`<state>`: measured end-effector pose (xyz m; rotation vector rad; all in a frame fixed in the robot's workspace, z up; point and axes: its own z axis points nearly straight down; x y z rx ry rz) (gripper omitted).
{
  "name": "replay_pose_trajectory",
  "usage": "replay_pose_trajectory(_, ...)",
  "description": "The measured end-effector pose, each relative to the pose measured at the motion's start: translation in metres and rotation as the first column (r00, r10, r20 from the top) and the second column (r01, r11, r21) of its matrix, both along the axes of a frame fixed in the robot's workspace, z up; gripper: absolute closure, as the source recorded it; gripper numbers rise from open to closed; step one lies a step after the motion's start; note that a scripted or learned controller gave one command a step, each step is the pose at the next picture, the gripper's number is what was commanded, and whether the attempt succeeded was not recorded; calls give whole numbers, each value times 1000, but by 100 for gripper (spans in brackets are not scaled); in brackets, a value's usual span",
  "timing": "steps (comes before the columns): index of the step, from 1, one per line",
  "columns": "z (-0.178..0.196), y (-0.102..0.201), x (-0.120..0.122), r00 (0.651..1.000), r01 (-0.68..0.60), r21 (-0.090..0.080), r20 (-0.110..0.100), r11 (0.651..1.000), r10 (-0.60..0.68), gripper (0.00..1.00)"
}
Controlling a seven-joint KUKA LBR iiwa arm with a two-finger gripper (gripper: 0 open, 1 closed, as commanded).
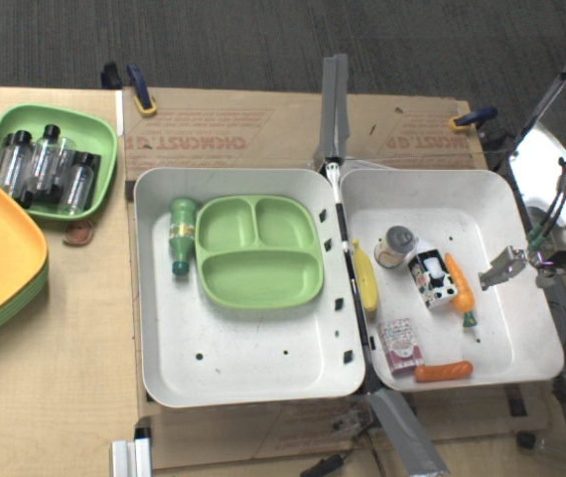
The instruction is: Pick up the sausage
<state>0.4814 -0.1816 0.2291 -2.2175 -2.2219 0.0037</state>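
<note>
**Reaching for the sausage at the near wall**

Right now my gripper (pixel 501 266) hangs over the right side of the right bin (pixel 492 192), and nothing lies between my fingers; whether they are spread or closed I cannot tell from this slant. The sausage (pixel 444 371) lies flat against the near wall of that same bin, long axis running left to right, just beside the pink-and-white packet (pixel 399 344). Well clear of it, further up the bin, sit the carrot (pixel 460 286), the black-and-white box (pixel 432 276) touching the carrot, a small round tin (pixel 398 239), and the banana (pixel 364 276) along the divider. The left bin (pixel 164 296) holds the green divided plate (pixel 258 251) and a green bottle (pixel 181 235); neither concerns me.

As I judge it, the step in hand is the approach. To do it well I should travel toward the near wall, past the carrot's lower tip, and settle above the sausage's middle. I should turn my wrist so the fingers close across its short width, not along its length. The trouble is the wall: one finger must drop into the narrow gap between sausage and rim, so I should descend straight and slowly, centred, with the fingers spread wide. Gripping toward the right end keeps me off the packet. A round, smooth thing may roll or squirt out, so I would close gently and lift straight.
</note>
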Motion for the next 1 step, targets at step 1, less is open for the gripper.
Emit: replay_pose_trajectory(1, 8, 0, 0, 1000, 0, 0, -2, 1000, 0, 100)
